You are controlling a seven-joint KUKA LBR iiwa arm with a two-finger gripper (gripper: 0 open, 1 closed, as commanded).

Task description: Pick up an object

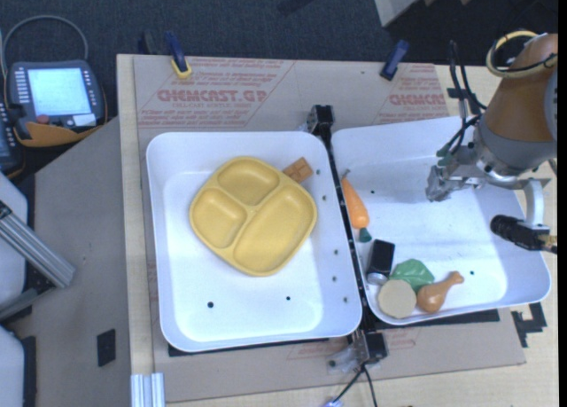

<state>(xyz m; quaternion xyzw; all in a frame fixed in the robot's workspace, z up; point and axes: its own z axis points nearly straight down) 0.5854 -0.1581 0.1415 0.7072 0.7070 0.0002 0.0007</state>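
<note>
1. Arm [523, 104] enters at the upper right of the frame and is partly cut off by the edge; its gripper [440, 185] hangs over the upper part of the right bin [496, 259], and whether it is open or closed cannot be told.
2. Carrot [355, 205] lies along the right bin's left wall, long axis running from upper left to lower right.
3. Black block [381, 257], green piece [413, 270], round tan piece [398, 299] and drumstick [438, 291] cluster at the lower left of that bin; the drumstick's thin end points to the upper right.
4. Yellow divided plate [253, 215] fills the left bin [177, 308], partly hiding a brown block [299, 168] at its upper right.
</note>
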